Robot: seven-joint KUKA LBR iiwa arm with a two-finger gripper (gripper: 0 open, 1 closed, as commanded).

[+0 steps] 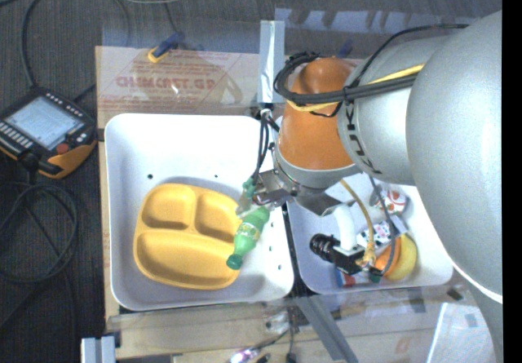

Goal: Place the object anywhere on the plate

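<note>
A yellow divided plate [175,239] lies in the left white bin [130,141]. A green bottle [248,236] lies at a slant over the plate's right edge, cap end down toward the front. Its upper end sits right under my gripper [259,196], which hangs over the left bin's right side, just past the plate's rim. The wrist hides where the gripper meets the bottle, so a grip cannot be made out.
The right bin [436,276] holds a yellow-orange object [403,258], a white object [346,221] and a small red-and-white item [394,201]. The grey arm covers much of that bin. A pendant [45,131] lies on the floor at the left.
</note>
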